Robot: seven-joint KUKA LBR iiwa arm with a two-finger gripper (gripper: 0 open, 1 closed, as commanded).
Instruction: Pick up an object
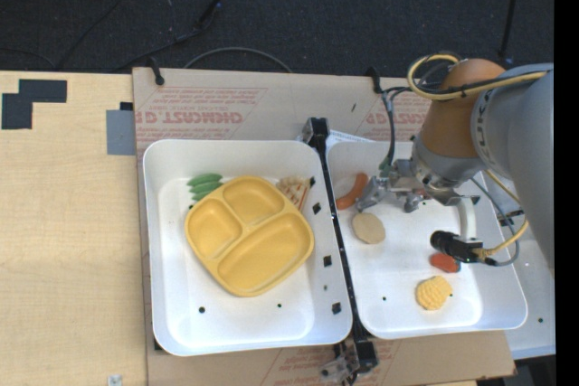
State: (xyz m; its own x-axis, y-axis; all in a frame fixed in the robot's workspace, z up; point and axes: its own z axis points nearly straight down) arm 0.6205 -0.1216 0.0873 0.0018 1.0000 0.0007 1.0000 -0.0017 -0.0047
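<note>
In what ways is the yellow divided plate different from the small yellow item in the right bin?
The yellow divided plate is far larger than the small yellow item. The plate lies in the left bin; the small item lies in the right bin, near its front. The plate is smooth with three compartments; the small item looks bumpy and rounded. Both are yellow and rest apart from the gripper.

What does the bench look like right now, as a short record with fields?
left bin: yellow divided tray, green item at its upper left, tan item at its upper right
right bin: orange sausage-shaped piece, beige round piece, yellow ridged piece, small red piece
claw: low over right bin, near the beige round piece
</note>
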